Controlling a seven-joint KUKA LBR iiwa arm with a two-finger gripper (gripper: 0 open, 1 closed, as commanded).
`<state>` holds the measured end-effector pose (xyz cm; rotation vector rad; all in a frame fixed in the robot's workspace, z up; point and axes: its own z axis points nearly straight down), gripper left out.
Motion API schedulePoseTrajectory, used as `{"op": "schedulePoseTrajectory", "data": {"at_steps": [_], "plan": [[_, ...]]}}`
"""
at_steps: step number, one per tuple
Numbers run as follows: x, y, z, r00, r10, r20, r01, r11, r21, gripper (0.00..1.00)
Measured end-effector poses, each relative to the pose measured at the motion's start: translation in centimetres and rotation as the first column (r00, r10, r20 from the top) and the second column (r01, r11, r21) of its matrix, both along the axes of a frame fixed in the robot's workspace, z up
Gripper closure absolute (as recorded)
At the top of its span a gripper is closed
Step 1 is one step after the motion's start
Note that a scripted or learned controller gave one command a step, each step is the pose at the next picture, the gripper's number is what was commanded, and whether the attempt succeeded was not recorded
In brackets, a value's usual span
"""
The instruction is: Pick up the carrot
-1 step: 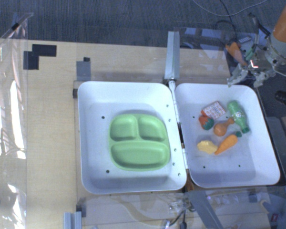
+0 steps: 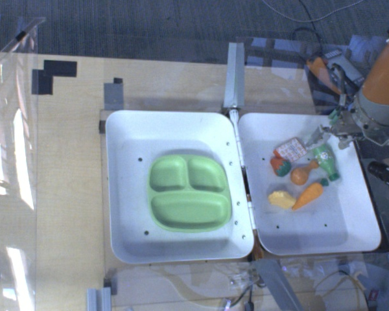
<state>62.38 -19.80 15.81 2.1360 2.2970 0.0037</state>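
Hovering over the right bin's far right corner, the claw carries nothing I can see; whether it is apart or together I cannot tell.
An orange carrot lies slanted on that bin's floor, green tip up-right, just beside a yellow piece, below a green bottle.

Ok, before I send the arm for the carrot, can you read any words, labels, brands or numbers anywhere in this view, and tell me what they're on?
No text can be read anywhere in this view.
Small white packet with red print, right bin, left of the gripper: printing too blurred to read.
Green bottle beside it: any label is too small to make out.
Carrot, green divided plate, both white bins: no markings visible.
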Motion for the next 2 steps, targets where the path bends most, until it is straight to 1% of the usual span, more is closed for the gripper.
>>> {"op": "schedulePoseTrajectory", "data": {"at_steps": [1,2], "plan": [[-6.97,-0.77,-6.53,0.999,-0.037,0.011,0.037,0.999,0.0,0.0],[-6.82,-0.59,-5.65,0.999,-0.035,0.014,0.035,0.999,0.001,1.0]]}}
